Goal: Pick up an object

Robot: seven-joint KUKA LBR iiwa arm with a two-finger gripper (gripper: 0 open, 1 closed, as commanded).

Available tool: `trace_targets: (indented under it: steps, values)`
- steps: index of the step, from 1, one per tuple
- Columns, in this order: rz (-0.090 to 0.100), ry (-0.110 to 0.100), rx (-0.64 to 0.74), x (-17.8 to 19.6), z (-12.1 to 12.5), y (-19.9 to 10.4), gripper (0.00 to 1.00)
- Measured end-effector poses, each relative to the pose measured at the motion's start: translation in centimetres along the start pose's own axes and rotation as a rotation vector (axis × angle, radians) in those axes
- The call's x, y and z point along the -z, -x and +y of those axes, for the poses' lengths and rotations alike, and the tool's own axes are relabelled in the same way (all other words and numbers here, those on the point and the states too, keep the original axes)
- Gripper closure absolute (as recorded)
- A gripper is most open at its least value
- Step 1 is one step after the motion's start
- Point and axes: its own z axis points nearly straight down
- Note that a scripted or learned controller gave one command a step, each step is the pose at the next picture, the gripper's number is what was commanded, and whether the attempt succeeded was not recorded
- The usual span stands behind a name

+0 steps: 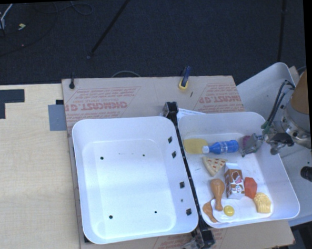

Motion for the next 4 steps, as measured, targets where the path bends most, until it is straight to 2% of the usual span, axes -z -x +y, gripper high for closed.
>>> trace_targets:
  steps: [1,2,3,4]
  values:
    - [0.005,-0.007,0.009,-13.1,1.6,-9.8,0.0]
    - [0.007,0.0,0.002,-7.9,4.3,-15.9,0.0]
    - [0.001,-0.001,0.004,-3.4,2.2,-25.7,0.0]
    - [0.0,-0.005,0.002,-2.6,2.2,-25.4,1.0]
